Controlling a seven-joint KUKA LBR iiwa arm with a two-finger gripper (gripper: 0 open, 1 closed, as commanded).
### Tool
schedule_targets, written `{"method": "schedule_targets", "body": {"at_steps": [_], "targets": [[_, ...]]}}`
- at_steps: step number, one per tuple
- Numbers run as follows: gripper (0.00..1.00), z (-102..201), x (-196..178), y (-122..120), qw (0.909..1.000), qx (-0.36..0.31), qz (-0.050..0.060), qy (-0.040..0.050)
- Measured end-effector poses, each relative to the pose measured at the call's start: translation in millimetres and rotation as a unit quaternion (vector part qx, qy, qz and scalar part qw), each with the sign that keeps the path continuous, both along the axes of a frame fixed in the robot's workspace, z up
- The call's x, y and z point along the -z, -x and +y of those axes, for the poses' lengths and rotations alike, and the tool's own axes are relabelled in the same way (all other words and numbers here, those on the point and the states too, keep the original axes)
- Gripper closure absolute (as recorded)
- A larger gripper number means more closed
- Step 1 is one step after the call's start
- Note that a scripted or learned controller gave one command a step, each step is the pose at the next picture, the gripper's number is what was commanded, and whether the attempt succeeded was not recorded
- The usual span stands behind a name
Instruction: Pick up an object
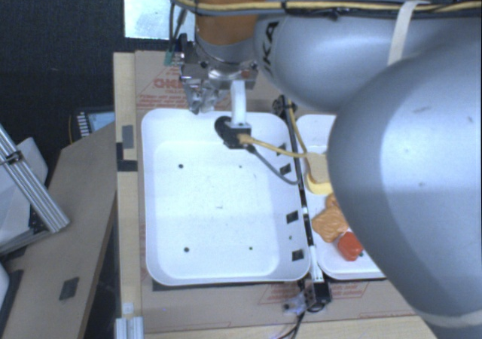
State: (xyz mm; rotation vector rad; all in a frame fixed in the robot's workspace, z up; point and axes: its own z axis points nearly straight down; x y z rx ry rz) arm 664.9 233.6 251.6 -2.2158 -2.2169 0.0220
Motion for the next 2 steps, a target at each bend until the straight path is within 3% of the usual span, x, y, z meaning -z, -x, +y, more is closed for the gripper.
{"method": "schedule_targets", "body": {"at_steps": [1,2], "targets": [[1.0,2,-122,50,0.9999,-0.002,-0.014,-0.0054],[1.0,-9,-294,50,0.9998,-0.002,-0.018,-0.0058]]}}
